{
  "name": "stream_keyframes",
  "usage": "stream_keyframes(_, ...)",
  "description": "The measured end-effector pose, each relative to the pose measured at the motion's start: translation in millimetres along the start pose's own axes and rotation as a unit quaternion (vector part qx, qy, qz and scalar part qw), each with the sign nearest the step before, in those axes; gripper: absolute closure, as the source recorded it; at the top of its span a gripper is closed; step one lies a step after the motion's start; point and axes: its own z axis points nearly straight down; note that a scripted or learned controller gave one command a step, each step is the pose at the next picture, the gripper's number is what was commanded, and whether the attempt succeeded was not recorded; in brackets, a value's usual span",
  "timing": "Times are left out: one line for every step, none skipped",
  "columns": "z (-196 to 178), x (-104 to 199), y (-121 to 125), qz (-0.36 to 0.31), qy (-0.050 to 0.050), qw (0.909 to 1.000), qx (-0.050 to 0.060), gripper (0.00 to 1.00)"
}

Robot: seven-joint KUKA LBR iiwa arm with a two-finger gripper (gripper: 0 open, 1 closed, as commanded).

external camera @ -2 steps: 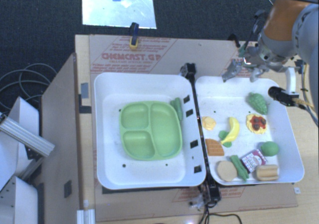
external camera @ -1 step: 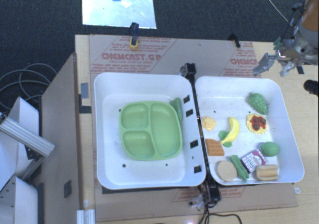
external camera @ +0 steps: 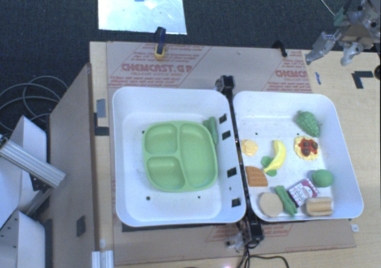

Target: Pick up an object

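My gripper [external camera: 334,50] hangs at the upper right, above the bench and beyond the far edge of the right bin [external camera: 286,97]. Its two fingers are spread apart with nothing between them. The right bin holds toy food: a green bumpy vegetable [external camera: 308,122], a small pizza [external camera: 306,147], a banana [external camera: 277,155], a yellow round piece [external camera: 249,147], a waffle [external camera: 256,176], a green round piece [external camera: 322,177], a dark red packet [external camera: 302,191], a bread roll [external camera: 318,206], a tan cookie [external camera: 269,204] and a green pod [external camera: 285,199].
The left bin [external camera: 128,106] holds a green divided plate [external camera: 179,156] with a small green piece [external camera: 211,129] at its right edge. A divider with black clips [external camera: 229,142] separates the bins. A yellow clamp [external camera: 160,43] sits on the cardboard behind them.
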Motion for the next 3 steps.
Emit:
stream_keyframes(-4, -2, -1, 0.0, -0.001, 1.0, 0.003, 1.0)
stream_keyframes(129, 79, -12, -0.001, 0.004, 0.9999, 0.013, 1.0)
stream_keyframes(48, 34, -7, 0.005, -0.001, 1.0, 0.003, 1.0)
